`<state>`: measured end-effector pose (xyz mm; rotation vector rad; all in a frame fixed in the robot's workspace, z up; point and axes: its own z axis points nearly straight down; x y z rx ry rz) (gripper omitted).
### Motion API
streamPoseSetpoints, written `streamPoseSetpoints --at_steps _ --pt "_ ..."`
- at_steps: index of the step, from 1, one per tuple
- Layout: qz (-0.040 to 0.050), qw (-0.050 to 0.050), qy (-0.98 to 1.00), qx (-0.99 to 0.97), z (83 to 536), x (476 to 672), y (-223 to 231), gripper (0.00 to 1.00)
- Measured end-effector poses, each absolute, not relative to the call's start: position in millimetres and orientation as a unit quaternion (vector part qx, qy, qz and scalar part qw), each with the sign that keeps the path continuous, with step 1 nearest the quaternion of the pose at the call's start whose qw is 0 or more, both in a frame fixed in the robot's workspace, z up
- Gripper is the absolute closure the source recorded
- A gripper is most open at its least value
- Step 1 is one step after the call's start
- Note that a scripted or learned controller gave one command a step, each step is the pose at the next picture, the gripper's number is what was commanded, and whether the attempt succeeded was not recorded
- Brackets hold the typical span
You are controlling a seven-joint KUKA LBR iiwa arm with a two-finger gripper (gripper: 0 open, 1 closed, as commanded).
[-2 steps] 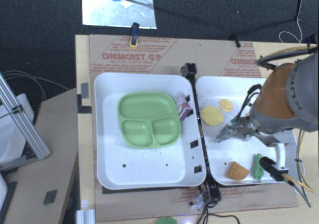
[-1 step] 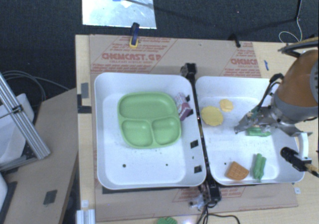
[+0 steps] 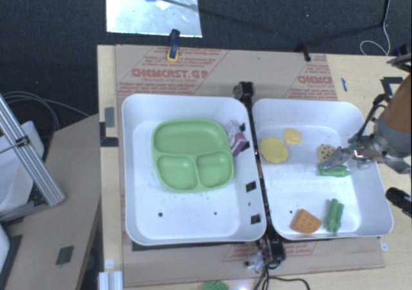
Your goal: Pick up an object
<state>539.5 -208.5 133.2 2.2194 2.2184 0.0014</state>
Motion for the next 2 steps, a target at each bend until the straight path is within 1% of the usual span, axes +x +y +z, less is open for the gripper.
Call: streamPoseSetpoints --at_steps 1,2 --pt "0.0017 0.003 0.71 0.704 116 602.9 -166 0.0" --pt "0.0026 0.002 0.711 0.704 161 611.5 -105 0.0"
